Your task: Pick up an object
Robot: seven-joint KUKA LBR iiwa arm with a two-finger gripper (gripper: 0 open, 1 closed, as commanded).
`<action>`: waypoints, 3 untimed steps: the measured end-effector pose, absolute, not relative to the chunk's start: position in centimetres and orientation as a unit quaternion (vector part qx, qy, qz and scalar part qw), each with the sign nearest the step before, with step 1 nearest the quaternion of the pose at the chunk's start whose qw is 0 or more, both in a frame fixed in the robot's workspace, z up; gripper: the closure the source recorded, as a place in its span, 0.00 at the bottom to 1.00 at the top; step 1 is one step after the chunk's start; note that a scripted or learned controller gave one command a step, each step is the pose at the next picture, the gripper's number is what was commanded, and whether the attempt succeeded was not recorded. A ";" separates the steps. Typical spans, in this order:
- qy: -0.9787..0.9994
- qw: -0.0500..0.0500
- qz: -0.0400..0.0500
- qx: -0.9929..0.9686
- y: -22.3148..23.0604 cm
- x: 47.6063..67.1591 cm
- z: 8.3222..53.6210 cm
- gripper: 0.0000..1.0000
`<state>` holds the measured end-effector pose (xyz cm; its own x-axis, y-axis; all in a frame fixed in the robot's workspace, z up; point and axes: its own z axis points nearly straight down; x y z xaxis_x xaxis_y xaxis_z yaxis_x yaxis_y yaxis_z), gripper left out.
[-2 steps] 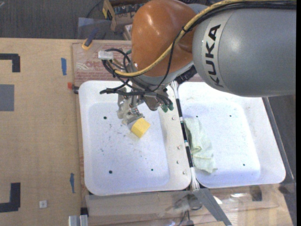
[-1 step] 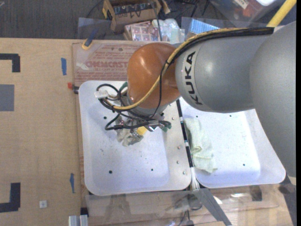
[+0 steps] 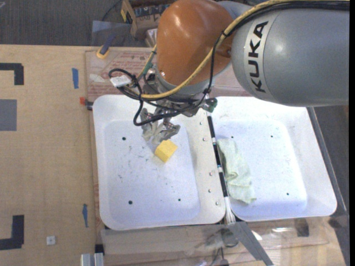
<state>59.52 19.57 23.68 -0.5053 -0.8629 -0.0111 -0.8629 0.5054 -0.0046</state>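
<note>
The wooden bench (image 3: 44,165) bears two white bins (image 3: 111,204) side by side.

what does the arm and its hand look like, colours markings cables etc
The arm is a thick grey tube with KUKA in black capital letters, joined to a glossy orange dome. A yellow cable and black cables run along and loop under the wrist. The hand is small, bare grey metal with two thin fingers.

Arm (image 3: 288,49) cut off by top & right edges; its bulk hides the back rim of both bins, esp. left bin (image 3: 111,204). Gripper (image 3: 158,131) partly under the wrist w/ cables across it, fingers blurry, so can't tell if the yellow block (image 3: 166,151) is touched or just beside. Clutter at top edge cropped, too dim to ID.
</note>
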 end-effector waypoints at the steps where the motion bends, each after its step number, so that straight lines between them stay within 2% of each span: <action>1: 0.797 0.007 -0.001 -0.604 19.0 54.3 9.3 1.00; 2: 0.738 0.004 0.001 -0.675 21.9 55.4 17.6 1.00; 3: 0.607 0.004 0.000 -0.795 20.5 52.6 31.3 1.00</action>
